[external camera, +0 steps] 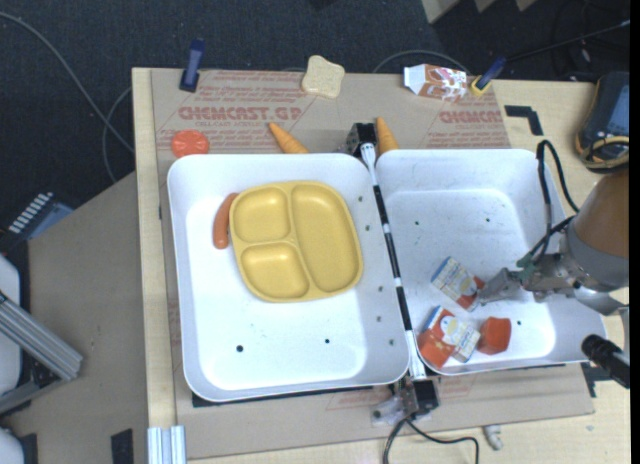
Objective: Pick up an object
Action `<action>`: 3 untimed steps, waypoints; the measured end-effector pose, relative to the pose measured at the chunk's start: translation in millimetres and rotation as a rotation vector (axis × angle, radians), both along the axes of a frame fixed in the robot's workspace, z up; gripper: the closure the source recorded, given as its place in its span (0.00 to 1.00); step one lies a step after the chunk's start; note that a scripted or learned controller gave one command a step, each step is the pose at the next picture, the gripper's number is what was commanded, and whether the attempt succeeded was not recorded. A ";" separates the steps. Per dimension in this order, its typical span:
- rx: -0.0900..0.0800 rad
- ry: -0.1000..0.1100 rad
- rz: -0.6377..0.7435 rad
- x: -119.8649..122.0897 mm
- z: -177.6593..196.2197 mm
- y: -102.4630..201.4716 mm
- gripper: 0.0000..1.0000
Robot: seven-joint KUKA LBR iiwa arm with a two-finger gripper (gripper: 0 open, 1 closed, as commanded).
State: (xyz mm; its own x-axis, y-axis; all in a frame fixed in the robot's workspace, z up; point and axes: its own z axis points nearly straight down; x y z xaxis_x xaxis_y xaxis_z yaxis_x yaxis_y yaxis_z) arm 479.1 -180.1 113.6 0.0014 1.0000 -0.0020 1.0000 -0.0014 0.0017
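The right bin (470,187) holds a few small things near its front. A white and blue packet (452,276) lies left of centre. Below it a red and white carton (446,337) lies beside a red rounded piece (496,333). My gripper (497,287) reaches in low from the right. Its tip sits just right of the packet and above the red piece. A small red bit (470,297) lies between the packet and the tip. Nothing is seen lifted.
The left bin (200,332) holds a yellow divided plate (296,239) with a red sausage (221,222) at its left. On the cardboard behind the bins lie a bread slice (323,75), two carrots (287,138) (386,135), an orange disc (188,142) and a small carton (437,80).
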 end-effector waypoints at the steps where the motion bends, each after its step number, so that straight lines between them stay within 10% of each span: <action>1: 0.002 0.000 0.003 71.5 2.2 31.6 0.00; 2: 0.000 -0.009 0.001 24.8 -25.2 42.4 0.00; 3: -0.002 -0.012 0.000 25.6 -14.8 42.2 1.00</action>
State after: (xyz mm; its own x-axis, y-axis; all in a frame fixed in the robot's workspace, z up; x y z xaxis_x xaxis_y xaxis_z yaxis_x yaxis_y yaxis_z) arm 504.8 -137.9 98.9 0.0010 1.0000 -0.0036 0.9999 -0.0009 0.0136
